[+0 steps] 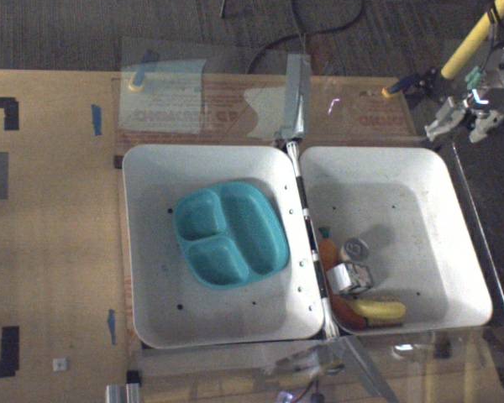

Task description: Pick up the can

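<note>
- The gripper (pixel 464 117) sits at the upper right, outside both bins, beyond the far right corner of the right bin (pixel 420 183).
- Its pale fingers (pixel 441 124) look spread apart with nothing between them, though they are small and blurred.
- The can (pixel 354 248), silver with its round top showing, stands in the right bin, well apart from the fingers, down and to their left, near the bin's left wall.
- Just beside the can, farther from the fingers, lies a shiny silver object (pixel 350 277).
- A yellow banana (pixel 380 310) lies beyond that, by the near wall.
- An orange item (pixel 328 252) lies against the left wall.
- The left bin (pixel 151 225) holds a teal divided plate (pixel 229 232), far from the fingers.
</note>
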Robot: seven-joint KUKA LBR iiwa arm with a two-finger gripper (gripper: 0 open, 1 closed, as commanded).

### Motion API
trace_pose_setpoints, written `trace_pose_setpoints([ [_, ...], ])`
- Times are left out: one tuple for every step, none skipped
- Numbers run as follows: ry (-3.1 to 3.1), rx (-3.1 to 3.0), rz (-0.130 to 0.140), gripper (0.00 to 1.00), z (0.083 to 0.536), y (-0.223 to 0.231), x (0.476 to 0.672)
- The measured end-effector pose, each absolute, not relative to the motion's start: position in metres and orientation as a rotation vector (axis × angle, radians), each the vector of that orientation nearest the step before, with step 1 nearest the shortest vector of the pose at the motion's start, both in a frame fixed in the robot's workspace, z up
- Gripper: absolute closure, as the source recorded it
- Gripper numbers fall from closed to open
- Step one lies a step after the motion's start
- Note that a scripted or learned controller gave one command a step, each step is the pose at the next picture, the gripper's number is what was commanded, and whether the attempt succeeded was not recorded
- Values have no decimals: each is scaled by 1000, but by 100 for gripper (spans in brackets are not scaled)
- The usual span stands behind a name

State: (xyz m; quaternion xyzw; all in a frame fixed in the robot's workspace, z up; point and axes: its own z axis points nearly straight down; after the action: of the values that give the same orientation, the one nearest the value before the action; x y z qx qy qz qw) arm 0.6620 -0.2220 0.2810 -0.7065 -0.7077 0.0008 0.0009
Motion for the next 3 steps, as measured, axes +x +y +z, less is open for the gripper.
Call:
trace_pose_setpoints([
  [-2227,-2216,4,100,290,-221,664],
  [-2188,-2257,2,100,385,-200,668],
  [-1912,-2492,4,100,434,-174,621],
])
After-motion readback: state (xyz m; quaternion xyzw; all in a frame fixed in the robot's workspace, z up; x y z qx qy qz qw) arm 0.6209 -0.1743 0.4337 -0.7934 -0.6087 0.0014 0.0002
